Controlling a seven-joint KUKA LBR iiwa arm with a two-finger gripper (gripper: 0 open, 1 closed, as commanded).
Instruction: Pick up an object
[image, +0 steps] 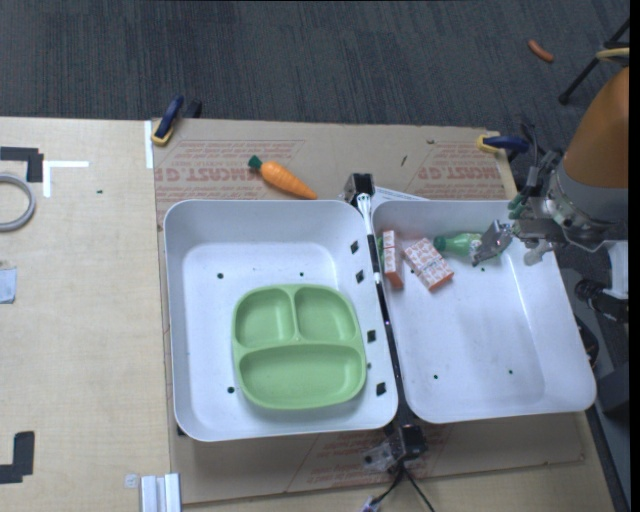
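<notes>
two-finger metal gripper (510, 243) sits over the far right corner of the right shallow white plastic bin (500, 350), just beside the small green plastic bottle (458, 242); can't tell its state from this angle. bottle lies next to a red-and-white patterned carton (429, 264) and a narrow red-and-white box (390, 258) by the divider. light green three-compartment plastic plate (298, 346) is in the left white bin (200, 300); orange toy carrot (283, 177) is on the cardboard behind.

Can't read gripper (510, 243) finger gap; green bottle (457, 242) end hidden behind it; arm (600, 140) cropped at right edge.
</notes>
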